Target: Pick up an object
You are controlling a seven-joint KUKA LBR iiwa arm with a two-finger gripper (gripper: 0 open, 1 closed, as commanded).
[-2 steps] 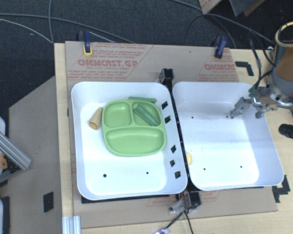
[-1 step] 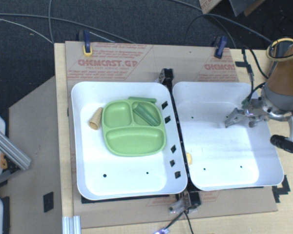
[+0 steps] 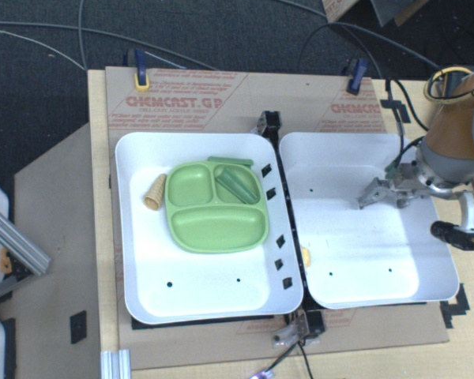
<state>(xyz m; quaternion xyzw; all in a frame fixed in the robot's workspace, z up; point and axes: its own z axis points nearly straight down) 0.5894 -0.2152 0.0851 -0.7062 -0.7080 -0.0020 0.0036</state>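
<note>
Hovering at the right of the frame over the right bin (image 3: 355, 283), the claw (image 3: 373, 197) points left, its grey fingers too small and blurred to show whether they are spread or closed, and nothing can be seen between them. Most of the arm (image 3: 452, 136) is cut off by the frame's right edge. Left of centre, the left bin (image 3: 197, 290) holds a green divided plate (image 3: 216, 208); a darker green object (image 3: 238, 183) lies in its upper right compartment, its exact kind hard to make out. A tan cone-shaped piece (image 3: 154, 192) lies just beside the plate's left rim. Both bins sit on a cardboard sheet (image 3: 182, 97) printed with red lettering, held by blue clamps (image 3: 141, 65) along its upper edge. Dark floor with cables (image 3: 79, 22) fills the upper frame.
</note>
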